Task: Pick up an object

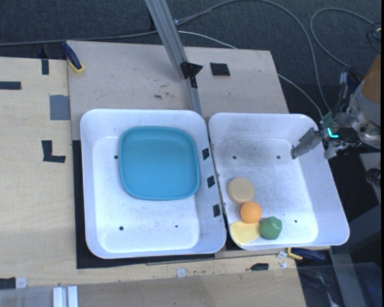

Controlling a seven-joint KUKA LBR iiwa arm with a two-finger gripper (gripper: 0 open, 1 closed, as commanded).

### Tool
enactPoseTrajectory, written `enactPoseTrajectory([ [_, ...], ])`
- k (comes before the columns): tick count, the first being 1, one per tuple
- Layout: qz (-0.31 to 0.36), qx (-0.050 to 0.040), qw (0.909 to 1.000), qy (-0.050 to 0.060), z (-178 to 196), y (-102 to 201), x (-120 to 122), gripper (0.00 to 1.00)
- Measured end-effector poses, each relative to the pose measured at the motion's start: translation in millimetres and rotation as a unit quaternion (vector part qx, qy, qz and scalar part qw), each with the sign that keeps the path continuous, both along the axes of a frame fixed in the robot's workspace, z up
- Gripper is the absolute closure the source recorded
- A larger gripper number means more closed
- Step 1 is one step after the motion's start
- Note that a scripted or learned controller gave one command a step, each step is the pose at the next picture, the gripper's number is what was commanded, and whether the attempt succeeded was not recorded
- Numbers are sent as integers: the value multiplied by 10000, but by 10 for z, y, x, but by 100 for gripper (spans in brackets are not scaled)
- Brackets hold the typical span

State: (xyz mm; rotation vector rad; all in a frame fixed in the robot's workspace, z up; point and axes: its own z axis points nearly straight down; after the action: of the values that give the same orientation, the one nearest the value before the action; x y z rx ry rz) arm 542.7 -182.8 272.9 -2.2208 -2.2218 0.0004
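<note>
my tool (305, 144) hovers over the right bin's (320, 190) far right rim, grip unreadable; a round tan disc (240, 188), orange ball (250, 212) lie near.

Glossy white plastic bins (102, 235), smooth matt blue plate (159, 162), pale bare-wood bench (25, 190), brushed metal rail (169, 34)

The arm enters at three o'clock, its orange band at the frame's edge. Its gripper (307, 142) points toward nine o'clock, slightly downward, holding nothing.
</note>
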Motion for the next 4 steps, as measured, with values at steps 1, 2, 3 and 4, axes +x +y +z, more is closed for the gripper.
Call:
enactPoseTrajectory([
  [1, 0, 0, 10000, 1, -1, 0, 0, 0],
  [2, -1, 3, 10000, 17, -591, -50, -55, 0],
  [3, -1, 5, 10000, 22, -1212, -72, -66, 0],
  [4, -1, 5, 10000, 18, -1707, -151, -28, 0],
])
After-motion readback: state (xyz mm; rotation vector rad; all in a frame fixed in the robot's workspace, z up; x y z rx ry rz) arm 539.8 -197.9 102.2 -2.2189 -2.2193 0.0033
